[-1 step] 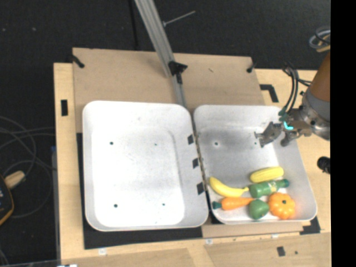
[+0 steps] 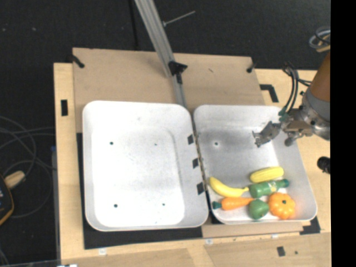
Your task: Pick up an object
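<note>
Gripper [image 2: 267, 133] is hovering above the toy corn cob [image 2: 266, 174], finger state I cannot tell; corn is looking light, rigid, slippery plastic, so I'm favouring pinching mid-body across its short axis.

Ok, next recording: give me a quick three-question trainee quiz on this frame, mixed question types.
1. True or false: the banana lies in the left bin.
2. Multiple choice: where in the right bin are the toy foods gathered? A) far end B) middle C) near end, towards the bottom of the view
3. Short answer: which item sits right beside the orange pumpkin on its left, the green pepper or the corn cob?

Key
1. False: it lies in the right bin with the carrot and the others.
2. C. The gripper is over the bin's far part, apart from the pile.
3. The green pepper.
</note>
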`<state>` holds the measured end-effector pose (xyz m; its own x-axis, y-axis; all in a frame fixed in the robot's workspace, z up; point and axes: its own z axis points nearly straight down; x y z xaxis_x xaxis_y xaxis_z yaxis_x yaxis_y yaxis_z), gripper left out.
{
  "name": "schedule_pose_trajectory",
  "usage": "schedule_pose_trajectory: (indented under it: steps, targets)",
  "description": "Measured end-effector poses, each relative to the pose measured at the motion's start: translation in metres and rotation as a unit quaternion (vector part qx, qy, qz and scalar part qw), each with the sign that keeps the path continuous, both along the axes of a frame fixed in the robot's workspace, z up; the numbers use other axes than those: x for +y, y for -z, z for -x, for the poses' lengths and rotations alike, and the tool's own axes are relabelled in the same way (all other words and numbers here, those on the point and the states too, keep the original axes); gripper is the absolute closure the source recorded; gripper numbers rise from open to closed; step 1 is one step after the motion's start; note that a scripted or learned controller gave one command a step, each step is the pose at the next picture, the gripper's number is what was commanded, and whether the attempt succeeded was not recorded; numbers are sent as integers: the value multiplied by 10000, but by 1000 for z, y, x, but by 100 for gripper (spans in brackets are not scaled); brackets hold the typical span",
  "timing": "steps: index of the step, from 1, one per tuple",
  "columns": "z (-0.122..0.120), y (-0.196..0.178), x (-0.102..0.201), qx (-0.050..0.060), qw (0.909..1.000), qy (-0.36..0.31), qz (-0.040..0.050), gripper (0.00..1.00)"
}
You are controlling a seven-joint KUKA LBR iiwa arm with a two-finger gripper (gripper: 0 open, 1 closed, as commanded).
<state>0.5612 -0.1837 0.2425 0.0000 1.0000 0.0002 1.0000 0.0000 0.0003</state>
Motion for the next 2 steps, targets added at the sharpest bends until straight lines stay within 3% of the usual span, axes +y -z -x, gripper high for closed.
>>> schedule_pose_trajectory:
  steps: [2]
  targets:
    - [3, 114, 15, 23, 10000, 0, -4, 0]
